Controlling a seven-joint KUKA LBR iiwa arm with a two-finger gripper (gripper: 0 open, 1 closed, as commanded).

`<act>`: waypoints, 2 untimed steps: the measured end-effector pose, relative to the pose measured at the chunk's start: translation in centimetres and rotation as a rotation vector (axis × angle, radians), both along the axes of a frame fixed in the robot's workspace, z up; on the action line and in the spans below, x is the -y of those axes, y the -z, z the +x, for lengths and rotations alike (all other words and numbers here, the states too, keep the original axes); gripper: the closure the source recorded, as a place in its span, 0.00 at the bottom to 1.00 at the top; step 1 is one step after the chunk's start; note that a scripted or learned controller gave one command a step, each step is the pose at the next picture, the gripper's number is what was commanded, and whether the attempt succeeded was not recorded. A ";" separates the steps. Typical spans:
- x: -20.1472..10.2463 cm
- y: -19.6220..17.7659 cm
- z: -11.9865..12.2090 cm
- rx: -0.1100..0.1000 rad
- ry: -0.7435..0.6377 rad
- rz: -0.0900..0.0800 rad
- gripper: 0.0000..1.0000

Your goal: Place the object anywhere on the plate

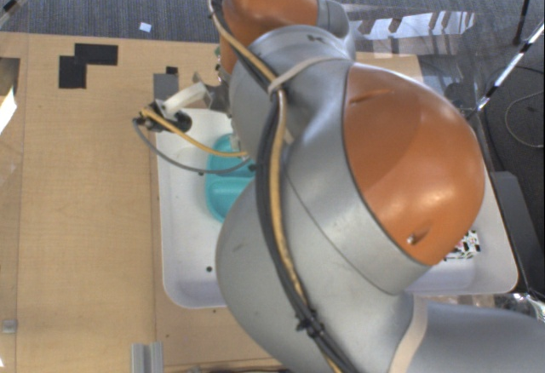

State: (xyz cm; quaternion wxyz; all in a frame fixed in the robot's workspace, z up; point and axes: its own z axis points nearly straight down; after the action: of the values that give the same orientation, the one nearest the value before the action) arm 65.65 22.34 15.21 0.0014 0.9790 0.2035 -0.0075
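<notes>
Lying in the left white bin (pixel 183 278): a teal plate (pixel 223 188), half hidden under the grey arm (pixel 298 218). Looking like stiff, light plastic, probably smooth. Hiding the object to be placed, so no judging where to grip. Tool state: cannot tell.

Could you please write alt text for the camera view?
A large grey-and-orange robot arm fills the frame, blocking most of a shallow white bin. A teal plate peeks out beside it, on a tan bench.
</notes>
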 end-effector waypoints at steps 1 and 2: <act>6.7 -5.1 -3.7 0.017 -0.227 0.006 1.00; 1.5 -3.8 -11.2 0.011 -0.336 0.013 1.00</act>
State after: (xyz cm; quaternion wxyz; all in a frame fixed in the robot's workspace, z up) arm 54.45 20.89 19.02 -0.0024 0.9313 0.3642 -0.0008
